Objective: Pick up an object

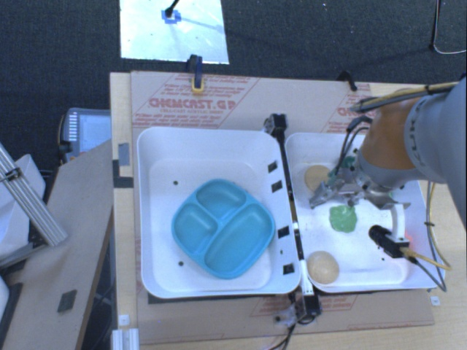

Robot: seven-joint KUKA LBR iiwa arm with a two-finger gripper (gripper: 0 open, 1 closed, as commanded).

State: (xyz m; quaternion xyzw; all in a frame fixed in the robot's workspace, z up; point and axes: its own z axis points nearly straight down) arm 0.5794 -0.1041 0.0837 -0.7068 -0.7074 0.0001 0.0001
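Tan ball (322, 266) near green lump (342, 219) under end effector (349, 197)

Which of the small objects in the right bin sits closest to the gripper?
The green object, directly under the gripper; both tan round ones lie farther off.
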